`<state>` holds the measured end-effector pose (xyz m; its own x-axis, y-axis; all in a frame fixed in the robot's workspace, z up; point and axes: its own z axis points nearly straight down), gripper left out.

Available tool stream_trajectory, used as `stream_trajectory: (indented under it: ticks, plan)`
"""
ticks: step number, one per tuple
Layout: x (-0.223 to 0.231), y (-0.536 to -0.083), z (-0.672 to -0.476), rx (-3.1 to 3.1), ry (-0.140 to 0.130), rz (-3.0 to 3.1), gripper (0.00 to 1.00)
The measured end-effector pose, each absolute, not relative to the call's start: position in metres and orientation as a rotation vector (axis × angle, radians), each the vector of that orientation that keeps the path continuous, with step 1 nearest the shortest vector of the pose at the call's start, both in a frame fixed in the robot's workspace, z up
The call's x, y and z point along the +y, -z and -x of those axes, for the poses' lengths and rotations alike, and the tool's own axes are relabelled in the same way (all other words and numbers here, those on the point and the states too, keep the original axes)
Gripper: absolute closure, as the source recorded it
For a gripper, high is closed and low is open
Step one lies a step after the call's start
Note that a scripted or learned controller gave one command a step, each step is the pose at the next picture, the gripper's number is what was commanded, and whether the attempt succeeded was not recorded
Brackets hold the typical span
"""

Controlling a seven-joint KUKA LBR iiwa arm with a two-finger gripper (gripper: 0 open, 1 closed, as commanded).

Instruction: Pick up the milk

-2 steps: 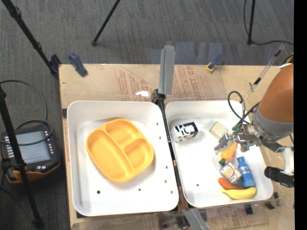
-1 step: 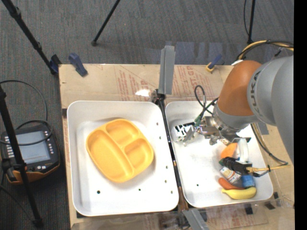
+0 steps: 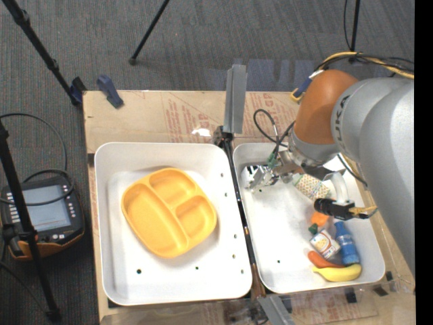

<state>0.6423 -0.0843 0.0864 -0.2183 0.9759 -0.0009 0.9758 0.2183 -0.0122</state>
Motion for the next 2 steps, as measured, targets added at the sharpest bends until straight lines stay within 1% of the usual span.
stream_trajectory:
  ticks: [1, 2]
  plan:
    - [-0.0842, -0.0862, -0.6423, -2.447, -0.016, 1.959, 0.00]
    - [-0.0886, -0.0925, -0.6414, -2.442, -0.028, 1.962, 1.00]
